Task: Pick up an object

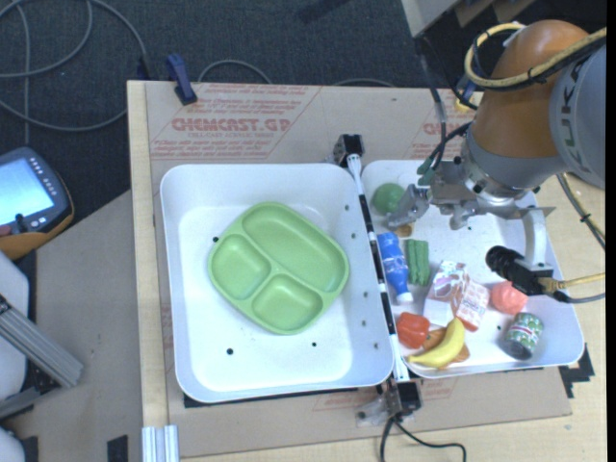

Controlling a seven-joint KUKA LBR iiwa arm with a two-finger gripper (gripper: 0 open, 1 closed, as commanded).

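The green ball lies at the far left corner of the right bin, against the divider between the two bins, and it is the object nearest the gripper, which hangs low just to the ball's right. So the ball sits to the left of the gripper, close beside it, and being round it offers no long axis to line up with. Whether the fingers are open or closed I cannot tell; nothing is visibly gripped. The other candidates lie nearer in the same bin: a blue tube and a green stick lying lengthwise along the divider, and a banana at the near edge. The green divided plate rests alone in the left bin.
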